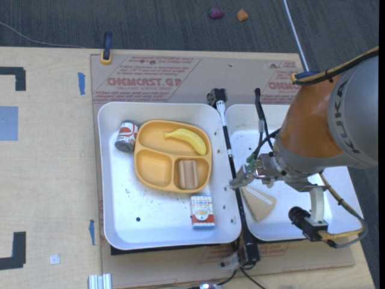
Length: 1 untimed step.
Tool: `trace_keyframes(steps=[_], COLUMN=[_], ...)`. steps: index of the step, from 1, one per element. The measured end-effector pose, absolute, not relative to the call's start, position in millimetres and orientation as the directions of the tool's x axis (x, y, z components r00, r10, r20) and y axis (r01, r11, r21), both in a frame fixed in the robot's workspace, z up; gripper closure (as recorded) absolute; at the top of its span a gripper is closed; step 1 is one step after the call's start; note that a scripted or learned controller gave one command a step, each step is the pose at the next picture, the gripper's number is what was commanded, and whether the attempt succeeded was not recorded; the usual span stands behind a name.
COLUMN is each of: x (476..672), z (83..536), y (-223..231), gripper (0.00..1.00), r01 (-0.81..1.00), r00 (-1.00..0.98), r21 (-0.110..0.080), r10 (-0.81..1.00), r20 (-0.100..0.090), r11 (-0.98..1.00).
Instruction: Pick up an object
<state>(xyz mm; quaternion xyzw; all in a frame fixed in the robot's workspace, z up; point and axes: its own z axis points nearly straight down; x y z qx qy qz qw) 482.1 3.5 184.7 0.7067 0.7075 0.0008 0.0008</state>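
My gripper (243,177) hangs low over the left side of the right bin (274,230), close to the wall between the bins. Just below it lies a pale beige wedge (262,203) on the bin floor, partly under the wrist. In the left bin (114,221) a yellow divided plate (150,167) carries a banana (187,139) in its top section and a brown sausage (188,174) in its lower right section. A crushed can (126,136) lies left of the plate. A small red and white carton (203,212) rests below it.
The orange and grey arm (325,125) covers most of the right bin. Cables and a black clamp (216,96) run along the divide between the bins. Two small items (228,14) lie on the dark floor beyond the bench.
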Motion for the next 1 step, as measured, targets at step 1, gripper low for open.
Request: trace_keyframes(steps=[1], x=[482.1], z=[184.7], y=[3.5], gripper=[0.0], r01=[1.0], r00=[-0.001], r21=[0.002], r10=[1.0], r20=[0.0], r11=[0.001])
